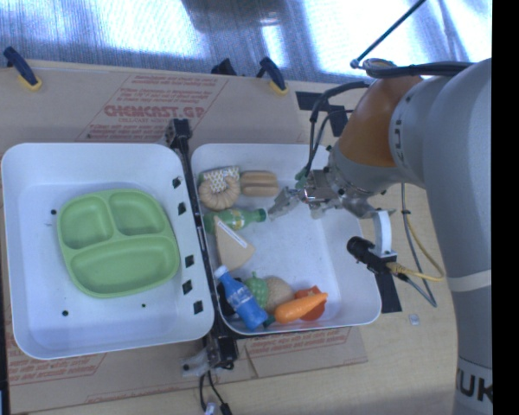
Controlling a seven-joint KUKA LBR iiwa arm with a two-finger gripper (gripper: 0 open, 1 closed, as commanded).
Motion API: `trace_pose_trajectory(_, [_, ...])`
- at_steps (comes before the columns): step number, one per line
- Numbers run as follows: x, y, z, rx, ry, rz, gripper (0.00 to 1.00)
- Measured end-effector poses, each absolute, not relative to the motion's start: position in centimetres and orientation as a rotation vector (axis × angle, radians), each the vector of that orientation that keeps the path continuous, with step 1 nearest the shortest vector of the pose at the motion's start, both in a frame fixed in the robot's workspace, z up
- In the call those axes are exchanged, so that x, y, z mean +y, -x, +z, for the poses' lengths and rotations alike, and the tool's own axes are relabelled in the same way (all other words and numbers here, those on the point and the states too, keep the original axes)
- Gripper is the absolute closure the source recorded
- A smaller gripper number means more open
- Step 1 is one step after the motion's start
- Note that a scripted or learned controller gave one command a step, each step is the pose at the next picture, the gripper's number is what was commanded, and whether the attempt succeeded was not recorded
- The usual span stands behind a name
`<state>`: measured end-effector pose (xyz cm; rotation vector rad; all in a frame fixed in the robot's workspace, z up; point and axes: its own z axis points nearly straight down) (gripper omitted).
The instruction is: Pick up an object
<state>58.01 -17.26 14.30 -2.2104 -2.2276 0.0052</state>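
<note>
Gripper (287, 201) sits low inside the right bin (356, 294), near the middle of that bin's far half, and I can't tell from here whether it is spread or pressed together; I see nothing between its tips. Closest to it is the green bottle (234, 220), lying on its side just beside the gripper toward the bin's left wall. At the far left corner lie a bun-shaped piece (259, 182) and a round woven-looking piece (219, 188), touching each other. A pale wedge (233, 250) lies by the left wall. Along the near edge, well apart from the gripper, a blue bottle (240, 299), something green and knobbly, a tan lump and an orange carrot-like toy (300, 306) crowd together, overlapping so I can't separate their outlines. Left bin (17, 232) carries a green divided plate (118, 241).
</note>
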Motion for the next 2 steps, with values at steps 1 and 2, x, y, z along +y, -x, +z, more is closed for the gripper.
trace_pose_trajectory(1, [-12.2, -59.6, 10.8, -2.235, 2.234, -0.001, 0.00])
trace_pose_trajectory(2, [-10.6, -62.2, 9.3, -2.228, 2.217, 0.003, 0.00])
